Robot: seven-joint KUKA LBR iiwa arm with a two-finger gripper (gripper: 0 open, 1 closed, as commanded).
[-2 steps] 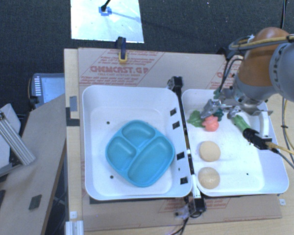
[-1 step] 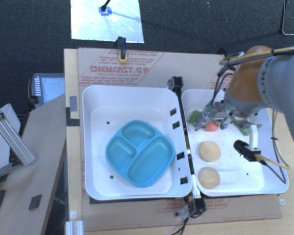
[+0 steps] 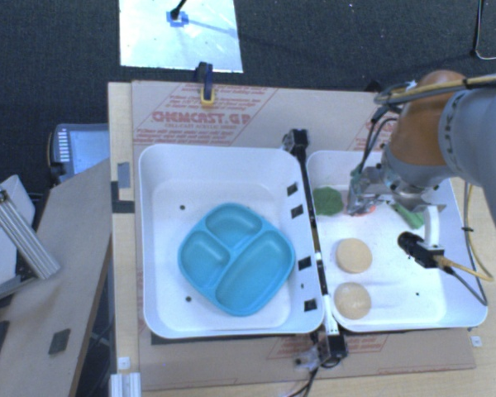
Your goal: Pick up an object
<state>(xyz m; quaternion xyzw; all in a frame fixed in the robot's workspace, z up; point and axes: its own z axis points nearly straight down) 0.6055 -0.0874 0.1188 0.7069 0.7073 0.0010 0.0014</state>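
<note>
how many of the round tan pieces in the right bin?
2. One tan disc lies near the middle of the right bin; the other sits just below it in the picture, by the divider. More could be hidden under the arm.

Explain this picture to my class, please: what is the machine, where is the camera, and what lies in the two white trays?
The camera sits above a bench and looks down at a slant. The grey machine with the orange band is a robot arm reaching in from the right; a program steers it. Its end effector, the grasping part, is low over the right bin, beside a green piece. Whether it holds anything cannot be told from here. That bin also has two tan discs and another green piece, partly behind the arm. The left bin holds a blue plate with compartments. The job is to pick up one object.
</note>
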